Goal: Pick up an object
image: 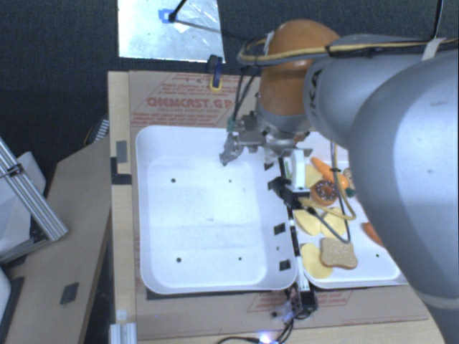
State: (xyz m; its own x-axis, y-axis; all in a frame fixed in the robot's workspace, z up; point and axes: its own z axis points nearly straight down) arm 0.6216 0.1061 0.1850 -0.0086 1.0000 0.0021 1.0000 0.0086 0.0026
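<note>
the gripper [231, 153] hangs at the end of the grey arm [373, 120], below the orange band [294, 56]. it sits over the far corner of the left bin [201, 221], close to the wall this bin shares with the right bin [358, 278]. it shows small and dark against the white floor from this slanted view, and i cannot tell whether it is apart or together.

the things to pick all lie on the other side of that shared wall from the gripper, toward the view's right, in the right bin. a carrot [323, 169] lies about level with the gripper and well apart from it, tilted across the bin. a round brown doughnut [325, 191] touches the carrot's near side, a little closer to the camera than the gripper. nearer the camera again are pale yellow slices [312, 222], lying flat beside the shared wall. a bread slice [338, 254] rests partly on them and is the thing farthest from the gripper. a small orange-red piece [371, 233], perhaps another carrot, peeks out from under the arm at the bin's far side from the gripper.

both bins rest on a cardboard sheet [179, 99] that runs on behind the gripper.
</note>
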